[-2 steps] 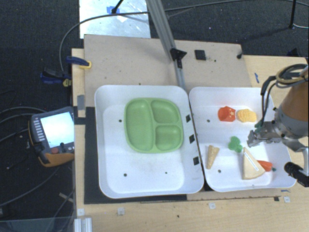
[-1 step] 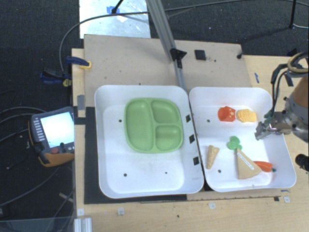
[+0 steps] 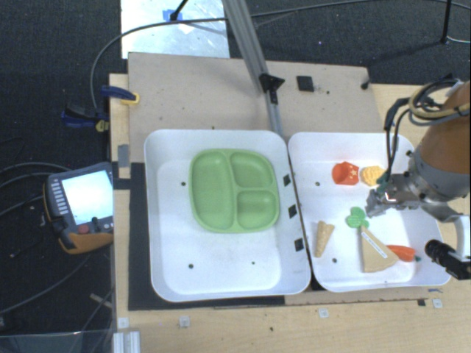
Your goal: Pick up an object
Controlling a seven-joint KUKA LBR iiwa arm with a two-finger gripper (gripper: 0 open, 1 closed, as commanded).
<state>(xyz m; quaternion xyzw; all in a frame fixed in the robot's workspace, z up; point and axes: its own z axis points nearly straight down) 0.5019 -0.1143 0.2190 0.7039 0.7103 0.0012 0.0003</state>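
1. Two white bins on the table (image 3: 243, 72); we see the tool (image 3: 380, 201) low over the right bin (image 3: 305, 197).
2. Tool state: we cannot tell.
3. Green piece (image 3: 357, 218) just left-below the tool, apparently apart.
4. Orange piece (image 3: 344, 173) and yellow piece (image 3: 372, 174) up-left of the tool.
5. Tan wedge (image 3: 377, 254) and cone (image 3: 323, 237) below it.
6. Green divided plate (image 3: 234, 190) sits in the left bin (image 3: 169, 256), well left of the tool.

Crowded right bin (image 3: 309, 267): orange piece (image 3: 344, 173), yellow piece (image 3: 372, 174), green piece (image 3: 357, 217), cone (image 3: 323, 237), wedge (image 3: 376, 254), carrot (image 3: 402, 252). Open floor along its left side. Left bin (image 3: 158, 271): green divided plate (image 3: 234, 190) mid-top, open floor below it.
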